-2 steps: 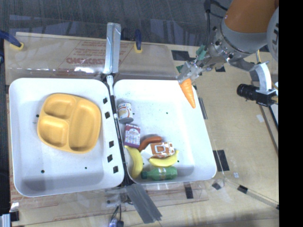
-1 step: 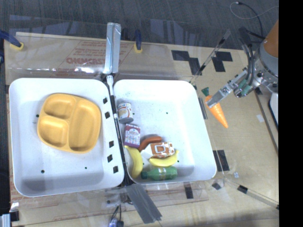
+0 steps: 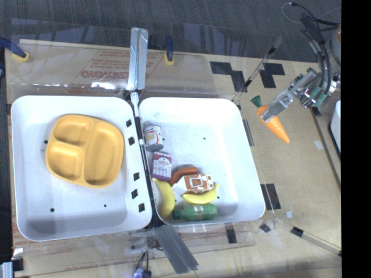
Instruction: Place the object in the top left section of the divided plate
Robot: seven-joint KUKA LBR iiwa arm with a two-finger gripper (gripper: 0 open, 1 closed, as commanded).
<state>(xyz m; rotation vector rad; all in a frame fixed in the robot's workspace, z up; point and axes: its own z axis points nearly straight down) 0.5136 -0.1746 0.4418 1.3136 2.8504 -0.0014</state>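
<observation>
On tan bench [image 3: 301,172]: 2 white bins [image 3: 197,112], yellow divided plate [image 3: 85,150].

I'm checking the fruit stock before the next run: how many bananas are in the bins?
2, both in the right bin. One banana lies by the bin's left wall near the front; the other lies beside it, atop a green item. More could be hidden under the pile.

Orange toy carrot [image 3: 276,125] between the pincer [image 3: 268,113] fingers, right of both bins, yellow divided plate [image 3: 85,150] lying flat in left bin
</observation>
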